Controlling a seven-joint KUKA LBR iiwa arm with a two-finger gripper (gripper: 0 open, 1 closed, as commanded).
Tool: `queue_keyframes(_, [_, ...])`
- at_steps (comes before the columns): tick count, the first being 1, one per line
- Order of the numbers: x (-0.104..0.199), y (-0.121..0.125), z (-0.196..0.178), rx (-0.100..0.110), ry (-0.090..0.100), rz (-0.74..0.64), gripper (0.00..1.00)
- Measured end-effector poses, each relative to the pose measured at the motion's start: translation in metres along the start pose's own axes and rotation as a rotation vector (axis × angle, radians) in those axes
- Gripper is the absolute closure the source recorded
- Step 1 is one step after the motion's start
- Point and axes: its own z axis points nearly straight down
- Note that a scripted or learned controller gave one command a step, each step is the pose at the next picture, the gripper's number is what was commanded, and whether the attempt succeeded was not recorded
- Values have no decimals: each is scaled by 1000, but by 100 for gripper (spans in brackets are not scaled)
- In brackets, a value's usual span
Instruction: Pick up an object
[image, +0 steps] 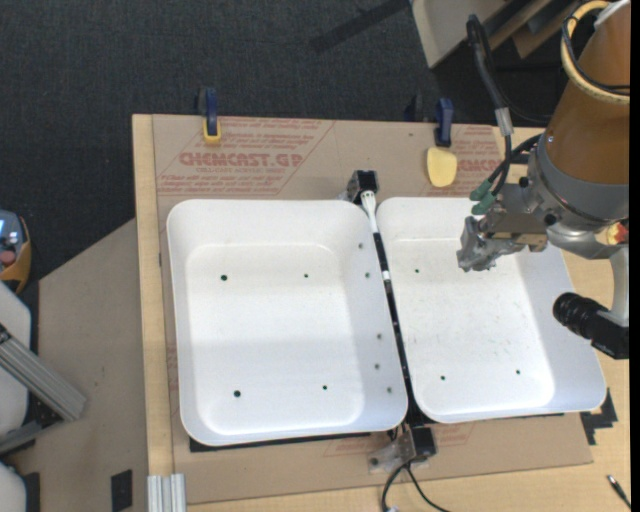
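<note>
Yellow object (441, 166) upright on board — beyond bins.

a brown bench board (300, 150) with red print carries 2 shallow white bins side by side, the left bin (275, 320) and the right bin (480, 320), their inner rims touching under a black strip (385, 290). a blue-and-yellow clamp (209, 113) and a blue clamp (443, 120) grip its far edge. a pale yellow piece (441, 166) lies beyond the right bin.
</note>
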Motion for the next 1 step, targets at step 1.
queue_keyframes(1, [-77,20,-59,4,-3,1,100])
